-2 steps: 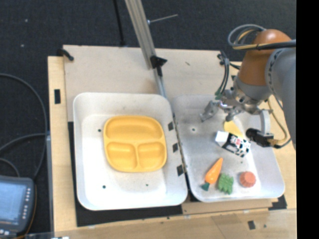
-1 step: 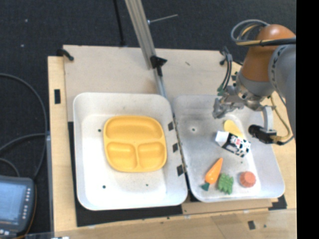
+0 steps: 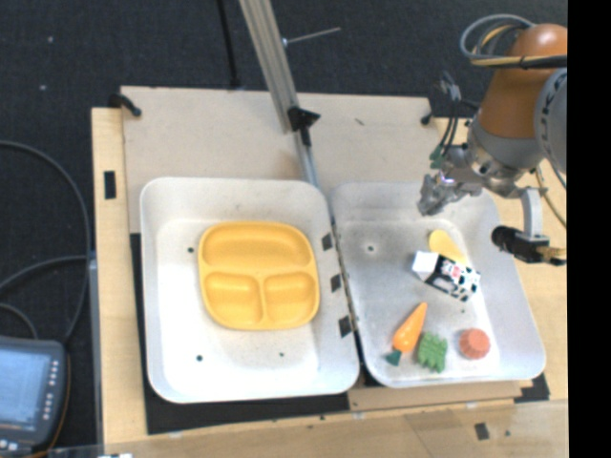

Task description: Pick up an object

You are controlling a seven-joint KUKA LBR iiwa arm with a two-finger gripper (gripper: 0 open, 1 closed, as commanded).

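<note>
Nothing lifted yet: tool (image 3: pixel 437 197), finger state impossible to tell, poised over right bin (image 3: pixel 382 227) near yellow piece (image 3: pixel 445 243) and milk carton (image 3: pixel 446 275), carrot (image 3: pixel 410 327) farther off; descent, grasp, lift remaining.

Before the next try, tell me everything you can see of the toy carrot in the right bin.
The toy carrot is a small orange cone with a dark green stub at its lower-left end; it looks like plastic. It lies flat on the floor of the right bin, near the front, thick end pointing up and right. A green leafy toy sits against its lower right side. The hand is well away, near the bin's back.
</note>
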